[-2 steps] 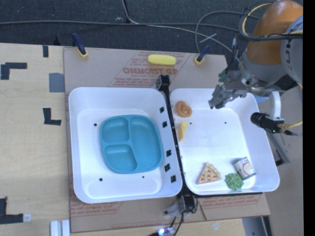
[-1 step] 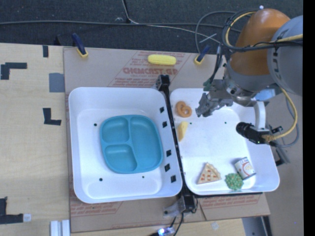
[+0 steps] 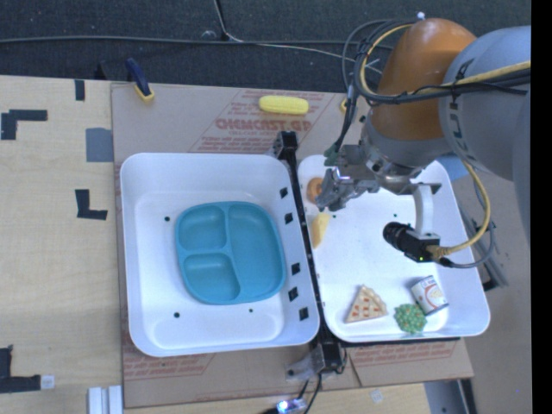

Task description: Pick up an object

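Nearest the camera, along the front edge of the right bin, lie three small items in a row: a triangular waffle-patterned piece, a green bumpy toy just beside it, and a small white can tilted on its side, touching the green toy. The left bin holds a blue divided plate lying flat near its middle. Farther back, against the right bin's left wall, a pale yellow piece rests just below the gripper, and an orange object sits immediately beside the gripper's tip. The gripper hangs low over this corner; whether its claw is released or clenched cannot be told, as the wrist hides it. Behind it rises the grey arm with its orange band. Farthest back, on the cardboard sheet, lies a yellow banana-shaped toy.
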You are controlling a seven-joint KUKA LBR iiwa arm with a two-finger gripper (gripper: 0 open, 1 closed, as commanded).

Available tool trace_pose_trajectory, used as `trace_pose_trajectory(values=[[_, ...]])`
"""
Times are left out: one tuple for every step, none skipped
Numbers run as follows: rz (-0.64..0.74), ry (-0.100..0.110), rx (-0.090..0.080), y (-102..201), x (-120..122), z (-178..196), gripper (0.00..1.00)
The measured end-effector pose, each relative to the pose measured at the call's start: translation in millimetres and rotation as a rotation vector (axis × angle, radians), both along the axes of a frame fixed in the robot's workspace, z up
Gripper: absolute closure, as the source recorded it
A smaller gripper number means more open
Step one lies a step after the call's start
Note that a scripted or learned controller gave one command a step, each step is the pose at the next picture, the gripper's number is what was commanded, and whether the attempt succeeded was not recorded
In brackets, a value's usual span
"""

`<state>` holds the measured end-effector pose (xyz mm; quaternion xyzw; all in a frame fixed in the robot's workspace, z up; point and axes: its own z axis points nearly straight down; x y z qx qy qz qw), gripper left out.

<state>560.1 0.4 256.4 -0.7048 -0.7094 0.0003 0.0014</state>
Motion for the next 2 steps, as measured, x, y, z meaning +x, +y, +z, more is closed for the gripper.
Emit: trace_pose_trajectory(values=[[-0.001,0.001,-0.001,50,-11,-19,1.0],[-0.001,0.002,-0.001,102,-27,-34,1.0]])
